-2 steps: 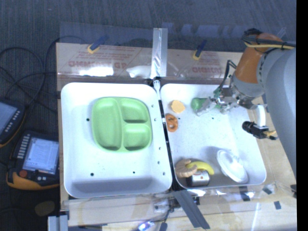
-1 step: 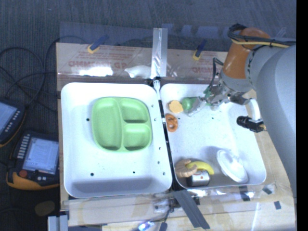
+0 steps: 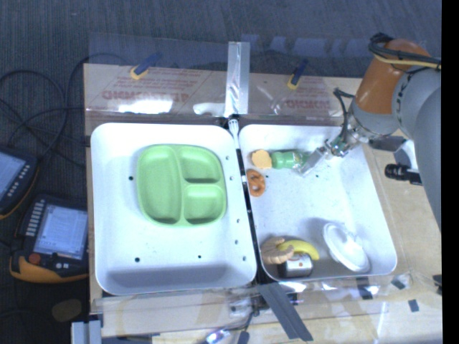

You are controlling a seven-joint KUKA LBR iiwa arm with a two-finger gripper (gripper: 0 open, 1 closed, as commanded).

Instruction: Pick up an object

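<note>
End effector point(image 3: 310, 165) low beside green bottle point(image 3: 285, 159), right bin point(image 3: 380, 213) twelve o'clock. Can't tell finger state. I worry bottle gets nudged, rolls toward orange ring point(image 3: 256, 182), grasp misses.

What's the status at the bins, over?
Gripper low in right bin, at green bottle. Bottle lying flat, not lifted. Pretzel close beside.

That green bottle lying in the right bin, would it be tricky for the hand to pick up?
Probably a bit. The green bottle lies on its side, so its rounded body may roll if nudged. It looks small and plastic, likely light and fairly stiff. The hand sits right beside it, near the orange piece.
</note>
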